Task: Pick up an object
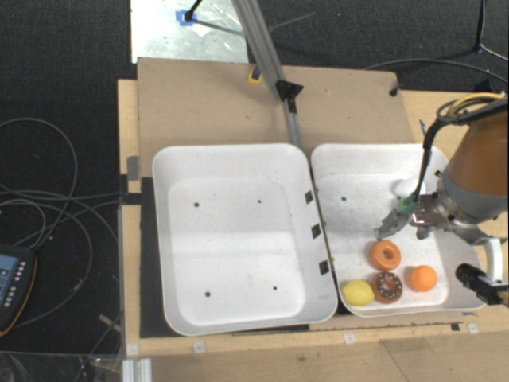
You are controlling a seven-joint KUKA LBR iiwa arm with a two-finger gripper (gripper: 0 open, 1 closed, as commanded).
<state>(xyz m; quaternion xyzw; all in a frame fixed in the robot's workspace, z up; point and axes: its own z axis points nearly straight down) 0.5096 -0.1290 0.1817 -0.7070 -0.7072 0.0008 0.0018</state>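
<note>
The arm (477, 165) enters from the right side of the bench, its orange band above the grey wrist, with cables looping over the top of it. The wrist is angled down and leftward over the right bin (358, 165). The gripper (391, 226) hangs low over that bin's middle, pointing toward the bin floor at a slant. Its state cannot be told from here: the tips are small and dark against the white plastic. Nothing is visibly held between them.

Contents of the right bin, all grouped in the near corner:
- An orange ring (386, 255), lying flat, just below and beside the gripper tip. Whether the two touch cannot be told.
- A brown donut (388, 286) with pale specks, directly in front of the orange ring and close to it.
- A yellow lemon (359, 293), just left of the brown donut, near the bin's front left corner.
- An orange ball (423, 278), right of the brown donut and slightly apart from it.
- A pale object sits by the far side of the bin, next to the wrist; its kind cannot be made out.

The left bin (171, 213) sits side by side with the right one, their inner rims touching, with dark clips along the joint. Its floor shows a few small dark dots.

Both bins rest on a brown board (207, 94) on the bench. A grey pole (262, 42) slants across the far side of the board.
</note>
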